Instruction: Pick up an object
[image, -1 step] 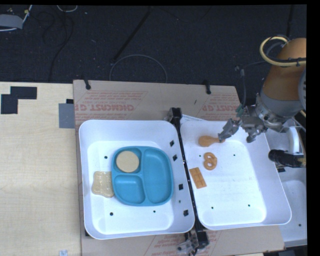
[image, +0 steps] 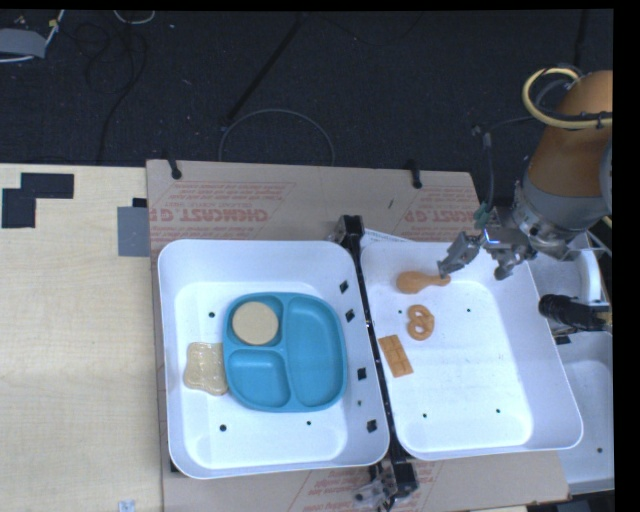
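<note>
Orange drumstick (image: 422, 282) lies at the right bin's (image: 520, 420) far edge, just beside the gripper (image: 480, 255), whose fingers are spread with nothing between them. Pretzel (image: 420, 322) and cracker (image: 396, 356) lie nearby.

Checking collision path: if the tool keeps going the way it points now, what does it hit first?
Likely the tan drumstick-shaped piece in the right bin: the tool points down-left at its near end. Height above it is unclear from this slant.
</note>
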